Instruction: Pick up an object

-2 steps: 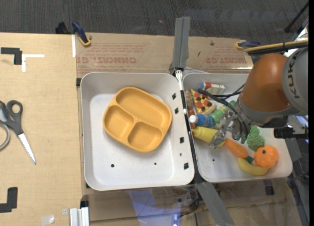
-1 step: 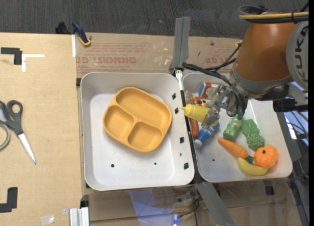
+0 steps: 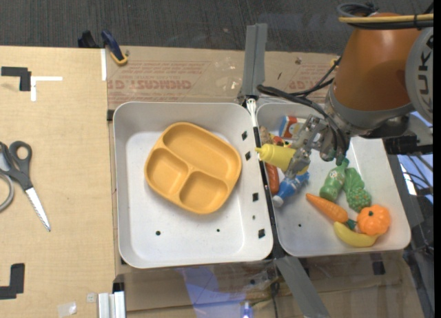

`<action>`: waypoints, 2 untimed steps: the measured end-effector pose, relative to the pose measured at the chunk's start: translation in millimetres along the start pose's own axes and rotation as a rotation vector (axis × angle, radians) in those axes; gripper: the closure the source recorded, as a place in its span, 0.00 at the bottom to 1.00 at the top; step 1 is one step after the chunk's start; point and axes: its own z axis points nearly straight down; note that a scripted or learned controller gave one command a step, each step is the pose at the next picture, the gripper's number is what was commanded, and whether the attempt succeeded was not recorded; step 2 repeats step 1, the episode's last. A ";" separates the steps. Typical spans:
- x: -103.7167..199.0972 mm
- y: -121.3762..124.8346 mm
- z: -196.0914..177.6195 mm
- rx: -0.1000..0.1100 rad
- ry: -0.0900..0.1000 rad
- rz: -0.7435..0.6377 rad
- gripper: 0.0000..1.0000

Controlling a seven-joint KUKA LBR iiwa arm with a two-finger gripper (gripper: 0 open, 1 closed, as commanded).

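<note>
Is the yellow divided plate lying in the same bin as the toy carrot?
No, the plate lies in the left bin; the carrot lies in the right bin.

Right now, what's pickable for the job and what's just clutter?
Job: yellow bottle, blue bottle, carrot, banana, orange fruit, green toys in the right bin; gripper.

Lying about: yellow divided plate, scissors, blue clamp.

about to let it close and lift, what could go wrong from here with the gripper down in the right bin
1. The gripper sits among crowded toys: the yellow bottle, a blue-capped tube and a red piece by the divider. It may pinch two or knock one aside.
2. The yellow bottle lies against the rim between the bins, so a nudge could tip it toward the left bin with the orange tray.
</note>
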 end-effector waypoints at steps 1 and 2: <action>-87.8 -8.9 -30.7 0.000 0.000 -0.019 1.00; -87.8 -8.9 -30.7 0.000 0.000 -0.019 1.00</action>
